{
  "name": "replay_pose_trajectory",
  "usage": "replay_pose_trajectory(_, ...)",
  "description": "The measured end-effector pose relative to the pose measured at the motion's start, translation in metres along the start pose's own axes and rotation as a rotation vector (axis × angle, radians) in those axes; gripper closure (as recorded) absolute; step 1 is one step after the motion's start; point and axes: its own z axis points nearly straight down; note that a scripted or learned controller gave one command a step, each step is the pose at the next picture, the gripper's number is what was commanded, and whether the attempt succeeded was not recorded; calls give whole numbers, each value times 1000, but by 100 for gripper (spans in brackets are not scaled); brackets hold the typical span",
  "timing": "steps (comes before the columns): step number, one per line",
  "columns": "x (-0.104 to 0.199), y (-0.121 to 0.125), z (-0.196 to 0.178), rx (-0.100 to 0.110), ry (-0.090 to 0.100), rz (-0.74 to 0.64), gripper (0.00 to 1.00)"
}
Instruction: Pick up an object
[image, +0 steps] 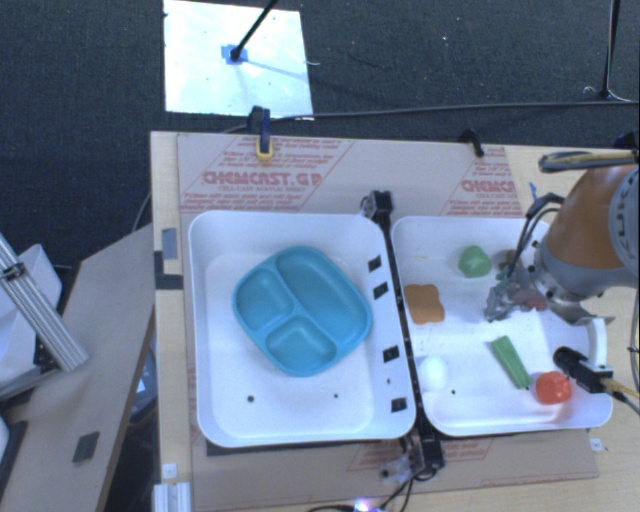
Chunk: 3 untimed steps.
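Over the right bin (470, 425), my gripper (497, 303) hangs low near the middle, and I cannot tell how it is set. A green ball (474, 262) sits near the far edge. An orange block (424, 304) lies by the left wall. A green stick (510, 361), a red ball (551, 387) and a white ball (433, 372) lie near the front edge. A blue plate (301, 310) fills the left bin (215, 400).

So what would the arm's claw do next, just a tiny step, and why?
Probably a short drop straight down with a slight shift toward the green stick, the nearest piece. The gripper hangs over bare white floor of the right bin, between the round green piece and the orange block, with nothing seen in it.
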Motion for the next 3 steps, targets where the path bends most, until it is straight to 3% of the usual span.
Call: replay_pose_trajectory(3,-5,-2,-168,-3,-1,-4,100)
